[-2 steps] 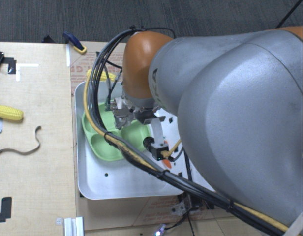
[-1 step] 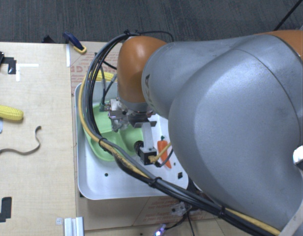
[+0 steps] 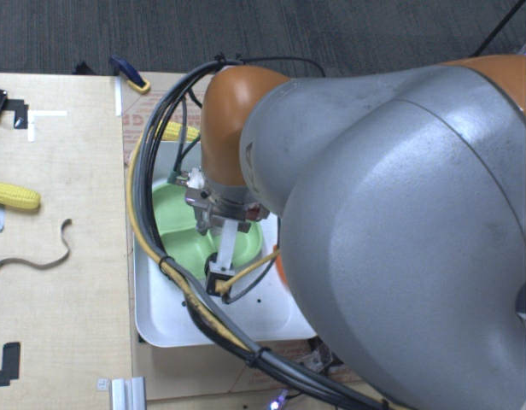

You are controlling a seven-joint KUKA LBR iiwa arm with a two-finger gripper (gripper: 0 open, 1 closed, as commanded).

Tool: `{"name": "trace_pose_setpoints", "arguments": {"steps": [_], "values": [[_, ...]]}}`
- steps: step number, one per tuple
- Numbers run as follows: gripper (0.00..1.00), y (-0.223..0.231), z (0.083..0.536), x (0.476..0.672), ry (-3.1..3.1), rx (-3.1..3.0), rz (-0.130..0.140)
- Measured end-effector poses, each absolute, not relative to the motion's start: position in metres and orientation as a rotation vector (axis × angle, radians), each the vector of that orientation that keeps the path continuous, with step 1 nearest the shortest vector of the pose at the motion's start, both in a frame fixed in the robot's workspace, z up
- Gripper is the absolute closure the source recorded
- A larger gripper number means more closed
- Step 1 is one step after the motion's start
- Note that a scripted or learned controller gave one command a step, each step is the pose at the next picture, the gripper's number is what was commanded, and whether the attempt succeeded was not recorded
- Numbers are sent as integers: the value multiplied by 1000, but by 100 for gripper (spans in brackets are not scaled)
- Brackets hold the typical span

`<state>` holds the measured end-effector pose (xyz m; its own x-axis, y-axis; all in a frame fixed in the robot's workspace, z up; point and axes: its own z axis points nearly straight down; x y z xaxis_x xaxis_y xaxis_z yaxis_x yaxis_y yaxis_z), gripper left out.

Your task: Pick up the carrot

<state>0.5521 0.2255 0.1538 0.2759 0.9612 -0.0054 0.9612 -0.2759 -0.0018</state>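
Note:
The large grey arm covers most of the right side of the camera view. Its gripper reaches down into the white bin, over a light green plate. A small orange sliver, possibly the carrot, peeks out from under the arm's edge to the right of the plate. The rest of it is hidden by the arm. The sliver lies a little to the right of the gripper, apart from it.
A yellow object lies at the bin's far edge under the cables. On the wooden bench to the left are a yellow corn cob, a grey curved strip and black brackets. A blue and yellow tool sits at the bench's far edge.

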Motion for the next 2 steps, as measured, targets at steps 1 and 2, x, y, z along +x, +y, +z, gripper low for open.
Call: {"name": "trace_pose_setpoints", "arguments": {"steps": [1,2], "values": [[100,224,97,482,1861,2526,21],[100,227,135,477,1328,2844,-7]]}}
